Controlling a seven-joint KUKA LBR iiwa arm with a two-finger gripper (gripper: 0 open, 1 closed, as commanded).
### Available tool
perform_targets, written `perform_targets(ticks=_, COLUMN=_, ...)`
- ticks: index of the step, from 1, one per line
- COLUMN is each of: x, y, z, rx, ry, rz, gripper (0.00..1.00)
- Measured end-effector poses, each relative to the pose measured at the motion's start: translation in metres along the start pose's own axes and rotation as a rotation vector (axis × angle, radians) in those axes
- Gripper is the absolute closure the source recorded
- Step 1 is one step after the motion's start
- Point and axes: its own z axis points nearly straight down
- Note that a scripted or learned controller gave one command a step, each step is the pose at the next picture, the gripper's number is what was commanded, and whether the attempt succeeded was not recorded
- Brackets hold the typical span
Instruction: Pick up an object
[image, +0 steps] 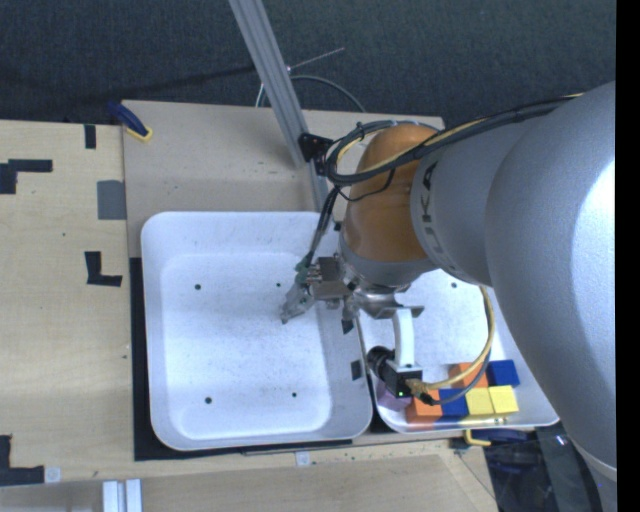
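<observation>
Grey arm (560, 250) over two white bins (160, 300) on wooden bench (60, 330).

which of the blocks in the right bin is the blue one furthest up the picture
The blue block at the top right of the cluster, just above the yellow blocks. The other blue block lies lower, left of the yellow ones, beside the orange block.

Two bins sit side by side on the worktop (220, 165) — the left bin (240, 420), the right bin (455, 300) — with blocks (475, 395) clustered in the right bin's near corner.
</observation>
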Motion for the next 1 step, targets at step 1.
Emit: perform_targets(ticks=1, x=-0.005, y=0.001, z=-0.0002, rx=-0.002, ry=-0.003, rz=0.007, gripper=0.0)
